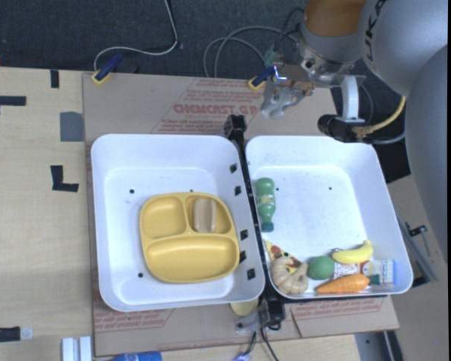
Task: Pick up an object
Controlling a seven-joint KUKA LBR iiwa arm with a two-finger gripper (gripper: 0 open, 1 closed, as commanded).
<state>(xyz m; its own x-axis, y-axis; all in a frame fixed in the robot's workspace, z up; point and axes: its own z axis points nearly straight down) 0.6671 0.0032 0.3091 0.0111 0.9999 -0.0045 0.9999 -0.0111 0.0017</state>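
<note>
My gripper (276,102) hangs over the cardboard just behind the two bins, near the top of the divider between them, with nothing visibly in it. In the right bin (361,160) a green bottle (264,202) lies against the left wall. Along that bin's front edge lie a bread-like toy (289,274), a green round fruit (321,267), a yellow banana (352,253), an orange carrot (343,283) and a small white tube (384,271). All of these lie well in front of the gripper.
The left bin (120,164) holds a yellow divided plate (188,239) with a tan piece (204,215) in its upper right compartment. Cables (240,47) loop behind the bins. The arm's grey body (413,21) fills the upper right.
</note>
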